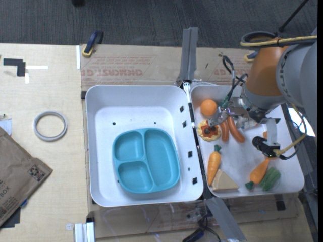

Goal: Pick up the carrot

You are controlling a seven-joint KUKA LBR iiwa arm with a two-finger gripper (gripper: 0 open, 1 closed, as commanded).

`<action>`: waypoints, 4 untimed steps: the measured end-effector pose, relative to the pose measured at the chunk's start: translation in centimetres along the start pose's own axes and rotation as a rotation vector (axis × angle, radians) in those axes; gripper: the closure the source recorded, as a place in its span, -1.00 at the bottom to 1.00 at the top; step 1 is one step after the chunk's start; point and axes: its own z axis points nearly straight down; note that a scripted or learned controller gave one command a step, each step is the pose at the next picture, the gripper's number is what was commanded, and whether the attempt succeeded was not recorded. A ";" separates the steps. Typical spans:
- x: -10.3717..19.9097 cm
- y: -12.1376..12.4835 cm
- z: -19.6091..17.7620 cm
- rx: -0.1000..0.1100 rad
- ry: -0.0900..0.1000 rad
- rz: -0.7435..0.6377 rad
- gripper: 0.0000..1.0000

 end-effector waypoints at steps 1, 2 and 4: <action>-0.2 -7.2 -1.1 0.004 0.002 -0.181 -1.00; -7.6 -12.5 -1.7 0.004 0.002 0.011 -1.00; -11.2 -12.5 0.6 0.006 0.003 -0.001 1.00</action>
